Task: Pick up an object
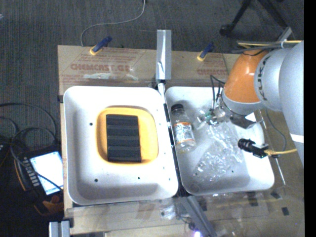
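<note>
Left bin [79, 147] held a yellow tray [102, 132] with a black block [123, 137] on it, well apart from the arm. In the right bin [256, 177], a small bottle [181, 128] lay by the left wall, long axis running front to back. The gripper [213, 115] hung just right of the bottle's cap end. Couldn't tell if it was open or held anything. Crumpled clear plastic [219, 149] lay just in front of it.

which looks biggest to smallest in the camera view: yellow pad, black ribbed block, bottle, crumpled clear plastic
1. yellow pad
2-3. black ribbed block and crumpled clear plastic: about alike. The plastic's see-through edges are hard to trace, so these two are left unranked.
4. bottle, clearly smallest
</note>
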You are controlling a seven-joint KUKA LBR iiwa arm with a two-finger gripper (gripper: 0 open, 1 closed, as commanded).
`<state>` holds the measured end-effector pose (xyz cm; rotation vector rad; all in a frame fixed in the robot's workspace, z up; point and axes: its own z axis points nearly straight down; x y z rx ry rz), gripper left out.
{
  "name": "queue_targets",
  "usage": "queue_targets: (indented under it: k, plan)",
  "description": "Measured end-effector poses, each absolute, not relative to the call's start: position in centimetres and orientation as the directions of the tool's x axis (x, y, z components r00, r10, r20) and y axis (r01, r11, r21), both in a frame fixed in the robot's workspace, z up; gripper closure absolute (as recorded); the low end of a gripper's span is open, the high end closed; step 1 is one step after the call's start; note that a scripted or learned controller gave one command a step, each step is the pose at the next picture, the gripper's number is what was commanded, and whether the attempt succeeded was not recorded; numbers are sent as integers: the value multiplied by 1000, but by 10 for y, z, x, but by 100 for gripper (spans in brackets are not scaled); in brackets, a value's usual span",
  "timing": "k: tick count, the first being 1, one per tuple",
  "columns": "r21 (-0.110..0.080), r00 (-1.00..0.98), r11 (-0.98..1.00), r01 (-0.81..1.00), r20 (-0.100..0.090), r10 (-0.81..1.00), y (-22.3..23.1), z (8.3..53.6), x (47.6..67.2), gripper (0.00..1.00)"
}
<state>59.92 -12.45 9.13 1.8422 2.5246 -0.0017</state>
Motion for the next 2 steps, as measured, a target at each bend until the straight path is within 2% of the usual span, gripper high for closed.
queue_targets:
  k: [1, 2]
  plan:
    - [10, -303, 303, 953, -14, 953, -126, 100, 599, 100]
    - [0, -348, 348, 937, -2, 937, -159, 181, 614, 100]
